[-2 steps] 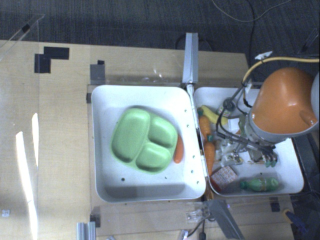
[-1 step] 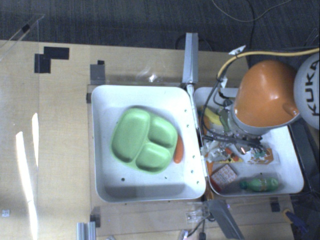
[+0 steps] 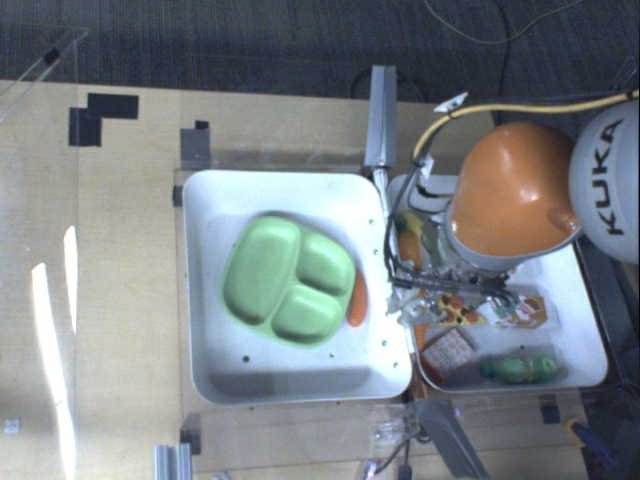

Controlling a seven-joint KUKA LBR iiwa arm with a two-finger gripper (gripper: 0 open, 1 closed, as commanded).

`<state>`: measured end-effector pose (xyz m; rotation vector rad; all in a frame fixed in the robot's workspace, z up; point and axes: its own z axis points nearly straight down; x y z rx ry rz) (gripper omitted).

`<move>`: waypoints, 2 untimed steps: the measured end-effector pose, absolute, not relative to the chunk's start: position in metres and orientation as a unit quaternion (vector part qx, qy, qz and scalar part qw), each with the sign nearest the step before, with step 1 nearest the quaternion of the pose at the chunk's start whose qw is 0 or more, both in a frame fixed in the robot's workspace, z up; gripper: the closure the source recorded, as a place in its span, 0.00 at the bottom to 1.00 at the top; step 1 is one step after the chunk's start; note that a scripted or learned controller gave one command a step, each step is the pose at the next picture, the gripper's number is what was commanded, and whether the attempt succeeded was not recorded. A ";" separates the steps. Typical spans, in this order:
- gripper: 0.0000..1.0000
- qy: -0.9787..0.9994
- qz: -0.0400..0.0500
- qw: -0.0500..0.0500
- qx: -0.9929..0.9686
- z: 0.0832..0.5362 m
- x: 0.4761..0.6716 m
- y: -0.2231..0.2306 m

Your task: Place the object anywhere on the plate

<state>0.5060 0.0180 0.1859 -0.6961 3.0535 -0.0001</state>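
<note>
Carrot lies against green plate's right edge in left bin. Arm hangs above cluttered right bin; I can't tell gripper state.

Arm notes for you. The orange band reads as a glossy, rounded dome with a soft highlight across its top. Just right of the orange band you see a pale grey link with "KUKA" in black capitals running vertically. A yellow cable arcs above the orange band, dropping at its left end toward a white fitting. Under the orange band sits a grey metal collar, with dark hardware beneath it, too cluttered to resolve.
</note>
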 end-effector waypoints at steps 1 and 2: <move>1.00 0.959 0.000 0.005 -0.282 0.209 0.527 0.030; 1.00 0.961 -0.001 0.005 -0.277 0.218 0.503 -0.060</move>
